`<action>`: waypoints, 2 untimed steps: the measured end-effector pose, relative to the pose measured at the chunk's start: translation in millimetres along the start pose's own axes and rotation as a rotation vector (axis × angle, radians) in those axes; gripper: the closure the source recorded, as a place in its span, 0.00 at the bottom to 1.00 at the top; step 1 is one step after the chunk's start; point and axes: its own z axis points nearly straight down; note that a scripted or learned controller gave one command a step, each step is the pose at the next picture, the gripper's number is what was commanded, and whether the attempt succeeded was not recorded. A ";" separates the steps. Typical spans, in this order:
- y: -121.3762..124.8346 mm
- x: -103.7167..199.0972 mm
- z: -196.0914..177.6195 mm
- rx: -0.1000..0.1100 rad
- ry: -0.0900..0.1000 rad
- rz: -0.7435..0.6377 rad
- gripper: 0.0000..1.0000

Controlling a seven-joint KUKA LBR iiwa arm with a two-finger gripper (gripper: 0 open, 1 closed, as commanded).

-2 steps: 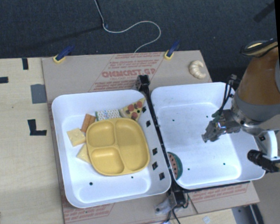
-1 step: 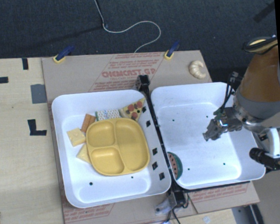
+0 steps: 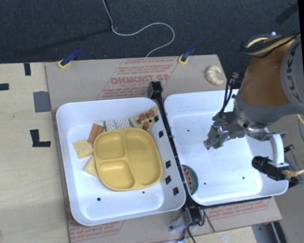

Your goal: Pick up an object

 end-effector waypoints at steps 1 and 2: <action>1.5 48.5 12.3 0.001 -0.001 0.001 1.00; 4.9 92.5 9.6 0.001 0.000 0.000 1.00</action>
